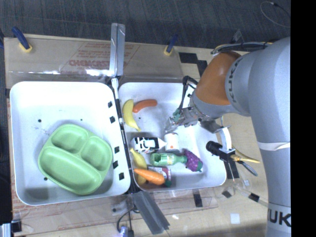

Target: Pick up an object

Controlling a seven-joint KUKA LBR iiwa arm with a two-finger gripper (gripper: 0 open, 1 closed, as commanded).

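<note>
A: Gripper (174,124) position?

B: Low in the right bin (210,179), just off its centre toward 2 o'clock. The arm (256,78) enters from 3 o'clock.

A: Finger state?

B: Cannot tell. The fingertips blur against the white floor, and no object is seen between them.

A: Contents of that bin?

B: Sausage (144,104) at 11 o'clock, with a banana (129,115) just beside it along the left wall. At 6 o'clock of the gripper, a white cup (171,141) and a black-and-white card (146,143). Further toward 6 o'clock, a green bottle (169,158) touches purple grapes (193,161). A carrot (149,176) lies at 7 o'clock beside a second banana (138,158).

A: Left bin (19,147)?

B: Holds one green tray (75,158) with three compartments, at its centre, toward 6 o'clock.
</note>
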